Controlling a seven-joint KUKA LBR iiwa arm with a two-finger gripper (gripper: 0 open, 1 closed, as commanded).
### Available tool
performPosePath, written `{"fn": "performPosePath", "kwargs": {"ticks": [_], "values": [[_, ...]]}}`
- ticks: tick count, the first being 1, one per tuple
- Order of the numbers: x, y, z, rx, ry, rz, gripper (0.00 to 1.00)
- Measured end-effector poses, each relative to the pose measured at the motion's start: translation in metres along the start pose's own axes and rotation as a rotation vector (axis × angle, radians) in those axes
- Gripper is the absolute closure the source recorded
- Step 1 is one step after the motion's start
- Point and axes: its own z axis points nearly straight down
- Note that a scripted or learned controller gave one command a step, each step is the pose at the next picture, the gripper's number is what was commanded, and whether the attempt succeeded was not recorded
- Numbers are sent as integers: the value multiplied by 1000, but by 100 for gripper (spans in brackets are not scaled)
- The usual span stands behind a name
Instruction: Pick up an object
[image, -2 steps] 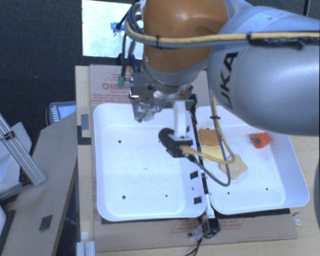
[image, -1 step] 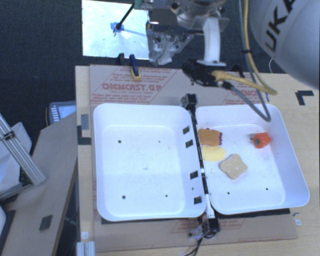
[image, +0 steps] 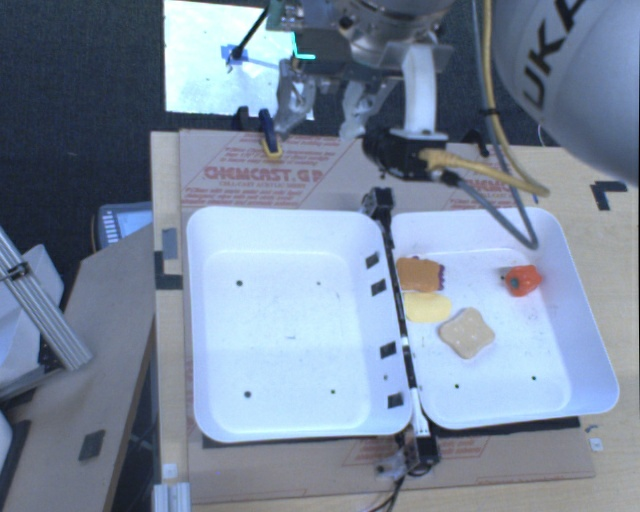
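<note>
The gripper (image: 325, 100) hangs above the counter (image: 300, 170) beyond the right bin (image: 560, 395), its fingers (image: 295, 100) apart and seemingly empty. Inside that bin a toast piece (image: 466, 333) touches a yellow slice (image: 427, 307); a descent there risks pinching both or nudging them aside.

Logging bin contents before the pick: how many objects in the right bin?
4. An orange biscuit by the divider, a yellow slice just below it, a tan toast piece beside that slice, and a red pepper apart, toward the far right. Nothing looks hidden.
</note>
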Motion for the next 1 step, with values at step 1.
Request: {"fn": "performPosePath", "kwargs": {"ticks": [1], "values": [[0,0,-12,-3,2,-3,100]]}}
